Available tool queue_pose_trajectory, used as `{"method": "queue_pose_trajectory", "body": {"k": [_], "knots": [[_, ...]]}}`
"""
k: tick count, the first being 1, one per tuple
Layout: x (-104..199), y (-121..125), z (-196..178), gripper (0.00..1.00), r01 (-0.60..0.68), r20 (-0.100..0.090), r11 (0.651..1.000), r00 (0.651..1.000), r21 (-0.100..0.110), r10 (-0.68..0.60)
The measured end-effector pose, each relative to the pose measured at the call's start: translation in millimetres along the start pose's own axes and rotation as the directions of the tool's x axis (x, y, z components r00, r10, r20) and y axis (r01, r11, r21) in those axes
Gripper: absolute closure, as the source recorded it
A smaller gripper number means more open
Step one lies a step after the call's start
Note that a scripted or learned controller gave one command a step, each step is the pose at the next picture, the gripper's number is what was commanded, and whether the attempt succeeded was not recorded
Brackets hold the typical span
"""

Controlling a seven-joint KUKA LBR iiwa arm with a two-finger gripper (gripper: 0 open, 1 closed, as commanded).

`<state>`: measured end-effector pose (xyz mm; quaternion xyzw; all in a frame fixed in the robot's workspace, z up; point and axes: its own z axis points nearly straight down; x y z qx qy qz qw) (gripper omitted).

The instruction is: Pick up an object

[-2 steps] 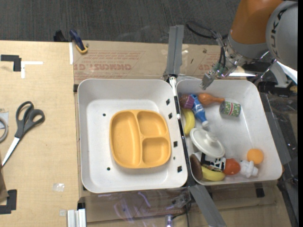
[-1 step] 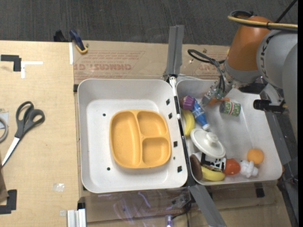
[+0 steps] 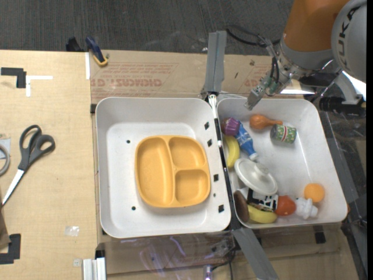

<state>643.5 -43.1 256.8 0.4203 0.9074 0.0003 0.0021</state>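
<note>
Looks like the approach step: gripper (image 3: 260, 93) hangs over the right white bin's (image 3: 312, 112) far-left corner, can't tell how it's set, next it needs to drop onto the small orange pear-shaped toy (image 3: 263, 121).

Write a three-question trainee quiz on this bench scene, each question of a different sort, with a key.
1. True or false: the yellow divided plate lies in the left bin.
2. Which bin does the gripper hover over? A) the left bin B) the right bin, at its far edge C) neither, it is over the scissors
3. Fill in: the small green can lies just right of the ______ drumstick-shaped toy.

Key
1. True.
2. B.
3. Orange.
</note>
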Motion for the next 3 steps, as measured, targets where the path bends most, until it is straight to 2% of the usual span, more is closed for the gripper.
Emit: {"method": "queue_pose_trajectory", "body": {"k": [1, 2, 3], "knots": [[-61.6, -76.8, -45.7, 1.0, 0.187, 0.001, 0.982, 0.982, 0.001, -0.187], [-61.3, -76.5, -45.5, 0.0, 0.188, 0.001, 0.982, 0.982, 0.001, -0.188], [-43.5, -62.2, 128.1, 0.0, 0.104, -0.003, 0.995, 0.995, 0.002, -0.104]]}}
